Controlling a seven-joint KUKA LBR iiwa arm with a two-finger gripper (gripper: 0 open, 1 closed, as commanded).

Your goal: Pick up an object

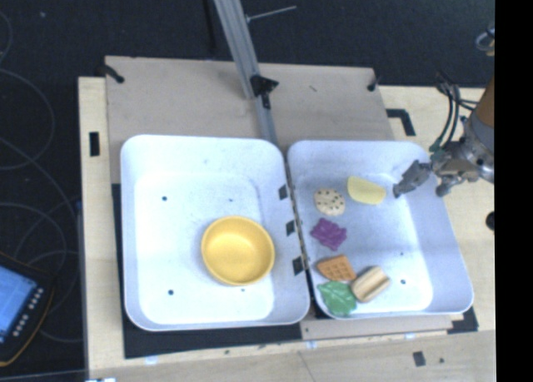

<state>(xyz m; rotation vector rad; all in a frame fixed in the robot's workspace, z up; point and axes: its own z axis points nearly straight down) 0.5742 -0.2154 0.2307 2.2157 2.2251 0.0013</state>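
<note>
The right bin [433, 247] holds several small toy foods. A pale yellow piece [366, 191] lies near its back, with a speckled cookie [330, 200] to its left. A purple piece [328, 233] sits below the cookie. At the front lie an orange cracker [336, 269], a green piece [336, 297] and a tan bread roll [371, 283]. My gripper [425, 181] hangs over the bin's back right corner, just right of the yellow piece. It is open with nothing between its fingers.
The left bin [150, 205] holds a yellow bowl [237, 249]. A grey metal pole [237, 35] slants up from between the bins at the back. Cables hang by the arm at the right edge.
</note>
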